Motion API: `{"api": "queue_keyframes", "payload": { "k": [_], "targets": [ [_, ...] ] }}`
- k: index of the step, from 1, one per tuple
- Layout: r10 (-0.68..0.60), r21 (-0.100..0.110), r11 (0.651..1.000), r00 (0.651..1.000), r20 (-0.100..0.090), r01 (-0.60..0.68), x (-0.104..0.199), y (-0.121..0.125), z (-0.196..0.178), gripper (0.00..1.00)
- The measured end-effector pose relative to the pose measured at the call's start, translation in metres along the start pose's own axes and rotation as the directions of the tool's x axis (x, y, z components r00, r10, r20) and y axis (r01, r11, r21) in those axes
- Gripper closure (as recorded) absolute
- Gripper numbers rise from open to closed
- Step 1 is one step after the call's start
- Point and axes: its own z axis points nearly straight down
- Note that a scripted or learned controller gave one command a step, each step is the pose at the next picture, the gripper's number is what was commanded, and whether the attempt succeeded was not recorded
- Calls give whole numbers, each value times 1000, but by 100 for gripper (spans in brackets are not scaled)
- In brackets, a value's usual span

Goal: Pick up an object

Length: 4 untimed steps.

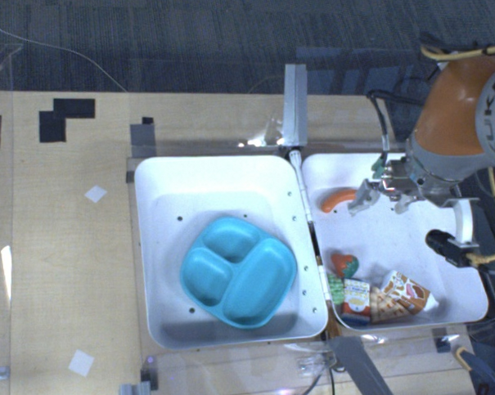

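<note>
Snack packets (383,297) lie along the right bin's (473,305) near wall. Gripper (384,196) hovers spread, pinching nothing (orange sausage (338,200) just beside it).

left bin (151,238): blue divided plate (238,271) | bench (62,266): black markers (64,117)

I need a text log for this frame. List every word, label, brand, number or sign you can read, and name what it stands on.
No text reads clearly enough to quote.
Arm: dark lettering at the picture's edge on the orange band, cut off, unreadable.
Waffle-print packet: printed graphics, too small and blurred.
Small carton: printed front, too blurred.
Blue divided tray, orange sausage-shaped toy and both white bins: no markings visible.
</note>
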Motion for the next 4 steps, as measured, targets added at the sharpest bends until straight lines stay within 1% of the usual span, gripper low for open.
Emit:
{"api": "queue_keyframes", "payload": {
  "k": [1,2,3,4],
  "targets": [
    [-19,-10,1000,1000,0,19,-2,-80,111,0],
    [20,-10,1000,1000,1,-20,-13,-46,112,0],
    [-70,-4,998,998,1,70,-59,-19,100,0],
    [-39,-11,999,999,4,39,-25,-48,112,0]
  ]
}}
